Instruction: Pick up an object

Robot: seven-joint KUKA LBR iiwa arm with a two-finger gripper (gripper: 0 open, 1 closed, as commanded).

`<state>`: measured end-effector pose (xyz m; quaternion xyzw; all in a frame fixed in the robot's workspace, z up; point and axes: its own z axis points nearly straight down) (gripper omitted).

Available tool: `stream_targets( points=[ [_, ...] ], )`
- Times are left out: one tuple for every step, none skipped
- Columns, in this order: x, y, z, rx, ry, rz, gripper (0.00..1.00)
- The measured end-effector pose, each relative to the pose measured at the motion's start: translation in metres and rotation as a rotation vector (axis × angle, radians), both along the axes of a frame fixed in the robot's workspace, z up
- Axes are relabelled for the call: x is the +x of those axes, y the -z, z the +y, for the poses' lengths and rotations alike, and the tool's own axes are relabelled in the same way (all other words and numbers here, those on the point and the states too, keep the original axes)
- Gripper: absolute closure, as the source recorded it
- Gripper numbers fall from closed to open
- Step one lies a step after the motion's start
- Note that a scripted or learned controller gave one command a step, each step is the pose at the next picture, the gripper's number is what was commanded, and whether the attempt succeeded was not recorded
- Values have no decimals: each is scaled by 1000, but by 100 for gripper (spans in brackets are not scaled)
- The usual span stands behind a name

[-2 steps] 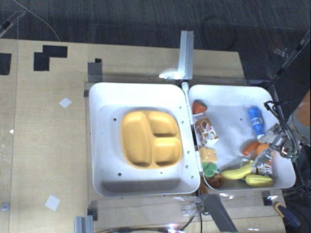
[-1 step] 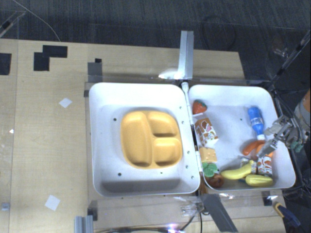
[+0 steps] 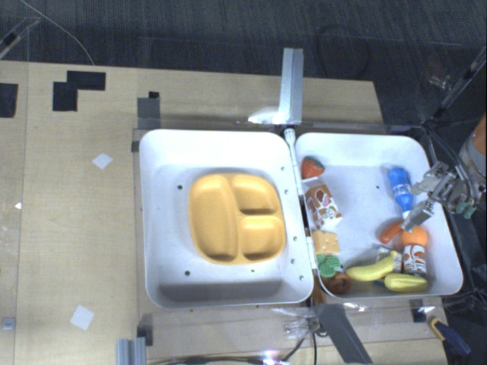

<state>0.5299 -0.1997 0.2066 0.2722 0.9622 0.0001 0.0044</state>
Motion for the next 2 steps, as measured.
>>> stream_targets(
  points=[
    [-39,114,23,-1,9,-3,0],
    [52,118,-5,-1,16,-6,0]
  ],
)
